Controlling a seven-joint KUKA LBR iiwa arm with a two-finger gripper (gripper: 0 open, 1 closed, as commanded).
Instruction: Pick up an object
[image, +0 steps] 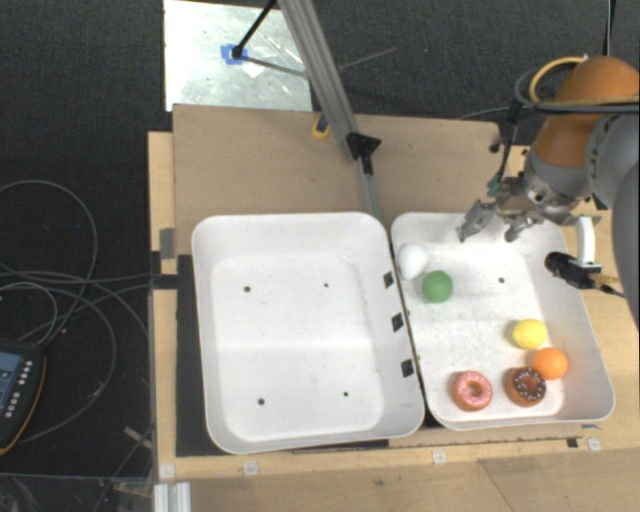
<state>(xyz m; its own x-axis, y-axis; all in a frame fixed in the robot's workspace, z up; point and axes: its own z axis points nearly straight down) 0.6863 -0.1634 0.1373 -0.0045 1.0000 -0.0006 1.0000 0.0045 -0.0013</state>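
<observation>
Here's the grey arm with its orange band (585, 110) reaching in over the table's far right corner, and its two-finger tool (492, 226) hangs above the far edge of the right-hand shallow white bin (590, 405). The two fingers are spread apart with clear white floor showing between them, nothing gripped.

Down in that right bin, plenty to choose from. A white ball (412, 261) sits hard against the bin's left wall near the far left corner, and a green ball (436, 287) lies just beside it, a touch nearer the front; whether the two actually touch is hard to tell. Both lie to the left of the tool and nearer the front, apart from the fingers.

Over toward the bin's right wall, a yellow lemon-shaped fruit (529, 333) rests with a small orange fruit (549, 362) just beside it on the near side. Along the bin's front edge, a pink-frosted doughnut (472, 390) lies flat, and a chocolate-frosted doughnut (526, 386) sits to its right, right up against the orange fruit. These four are well apart from the tool.

The left-hand shallow white bin (215, 240) lies alongside, its right rim meeting the right bin's left rim, black clips at the seam. A slanted grey metal pole (330, 85) crosses the table's far edge, ending near where the two bins meet. Off the table's left edge, black cables (60, 290) loop over dark floor.
</observation>
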